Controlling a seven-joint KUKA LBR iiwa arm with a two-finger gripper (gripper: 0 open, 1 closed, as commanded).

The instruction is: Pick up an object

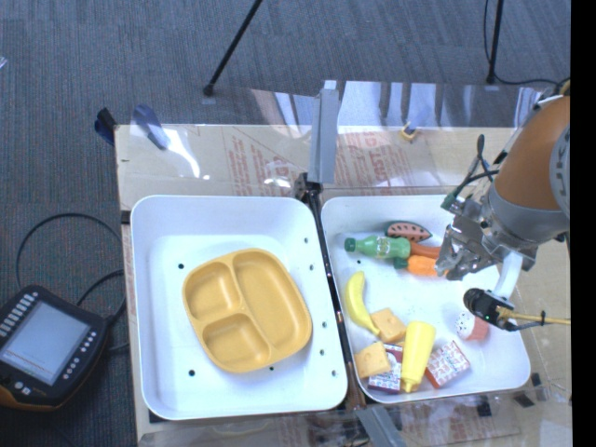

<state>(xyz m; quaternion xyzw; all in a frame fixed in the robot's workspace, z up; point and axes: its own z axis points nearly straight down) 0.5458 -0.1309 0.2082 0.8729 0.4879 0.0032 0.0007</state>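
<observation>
Your gripper (453, 261) hovers by the right bin's (518, 361) right edge, just above the carrot (421, 265) beside the green bottle (380, 247). Can't tell what it's got. Bottle label and carton (448, 362) print too small to read.

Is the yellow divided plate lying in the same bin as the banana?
No, the yellow divided plate lies in the left bin, while the banana lies in the right bin.
</observation>
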